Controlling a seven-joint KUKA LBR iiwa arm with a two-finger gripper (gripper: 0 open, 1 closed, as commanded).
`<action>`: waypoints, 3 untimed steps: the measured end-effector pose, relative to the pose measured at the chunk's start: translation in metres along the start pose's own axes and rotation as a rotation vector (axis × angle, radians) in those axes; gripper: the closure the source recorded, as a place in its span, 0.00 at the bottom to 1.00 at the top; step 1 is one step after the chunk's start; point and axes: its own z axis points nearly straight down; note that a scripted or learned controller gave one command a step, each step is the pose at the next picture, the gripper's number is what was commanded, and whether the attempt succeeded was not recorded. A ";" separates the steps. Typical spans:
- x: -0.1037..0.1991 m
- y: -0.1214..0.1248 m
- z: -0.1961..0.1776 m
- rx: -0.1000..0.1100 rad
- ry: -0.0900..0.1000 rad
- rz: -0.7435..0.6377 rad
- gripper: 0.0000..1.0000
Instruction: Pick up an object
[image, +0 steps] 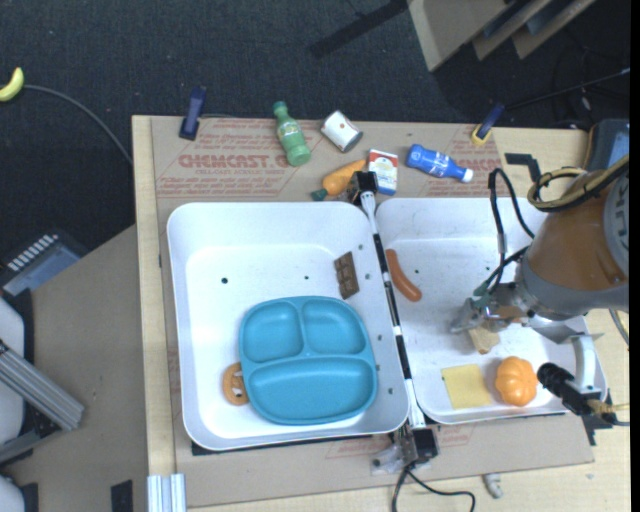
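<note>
The arm (572, 250) reaches in from the right and carries the gripper (482, 318) low over the floor of the right bin (440, 206), tilted down. This looks like the descent onto a chosen item rather than a carry. From this angle the wrist body hides the tips, so I cannot tell whether the gripper is wide, narrow or closed on anything.

The likeliest target is a small tan piece (486, 342) lying just below the gripper in the picture, touching it or very nearly so. It lies flat on the bin floor with nothing visibly lifting it, so I judge the pick as not yet made.

Other candidates lie near the gripper:
- A yellow cheese slice (462, 385) lies flat further below it, too thin to catch easily.
- An orange fruit (515, 381) sits below and slightly right of it, just beside the slice. It is round and could roll if nudged.
- A sausage (404, 276) lies to its upper left, well apart, against the bin's wall where there is little room to close around it.

That may explain the choice of the tan piece, which lies in open floor.

Far to the gripper's left, the left bin (186, 240) holds a blue plate (305, 360), outside this attempt.
</note>
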 end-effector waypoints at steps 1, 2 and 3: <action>0.068 -0.001 -0.083 0.021 0.007 -0.001 1.00; 0.030 0.028 -0.096 0.021 0.005 0.001 1.00; 0.092 0.014 -0.120 0.022 0.007 0.000 1.00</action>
